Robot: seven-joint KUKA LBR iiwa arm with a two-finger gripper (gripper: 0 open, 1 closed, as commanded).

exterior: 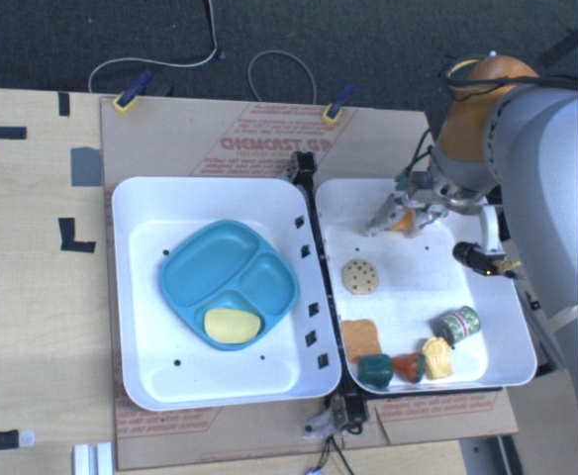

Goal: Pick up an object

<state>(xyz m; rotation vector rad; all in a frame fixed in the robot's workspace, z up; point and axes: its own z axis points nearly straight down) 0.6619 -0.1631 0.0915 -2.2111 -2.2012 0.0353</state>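
Dark carpet lies beyond the wooden surface [32,295], which carries a cardboard sheet [259,137] and two white bins. Tool [400,216] sits low in right bin [487,364]; grip state cannot be told. Small orange object [402,223] lies right at its tip, contact unclear. Cookie [360,276] lies just below-left of tool.

The one legible text is red print on the brown cardboard sheet [259,146] under the bins, at twelve o'clock above the left bin [131,265]. It seems to read "CHEMCAST GP", though the letters are faint. Smaller red print nearby is too blurred to read.
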